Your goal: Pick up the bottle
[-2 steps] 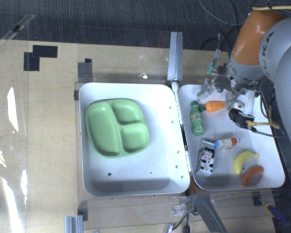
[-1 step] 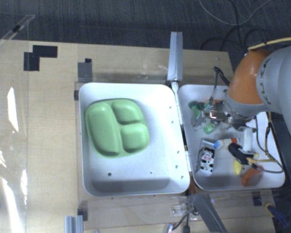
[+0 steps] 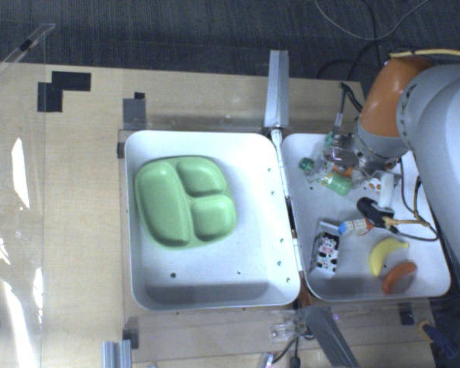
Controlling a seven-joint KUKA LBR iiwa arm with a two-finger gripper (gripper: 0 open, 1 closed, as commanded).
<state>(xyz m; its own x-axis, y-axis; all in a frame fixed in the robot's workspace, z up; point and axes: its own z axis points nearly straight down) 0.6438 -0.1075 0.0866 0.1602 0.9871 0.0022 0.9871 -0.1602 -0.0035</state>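
1. The grey arm [image 3: 437,129] is reaching in from the right over the right bin [image 3: 437,282].
2. The left bin [image 3: 215,282] is carrying a green divided tray [image 3: 185,200].
3. The gripper [image 3: 340,158] is hanging low over the right bin's far corner, directly above the bottle [image 3: 327,176]; how it is set, I cannot tell.
4. The bottle, clear with a green label, is lying on its side beneath the gripper.
5. A banana [image 3: 383,253] and an orange-red object [image 3: 399,275] are lying near the bin's front right.
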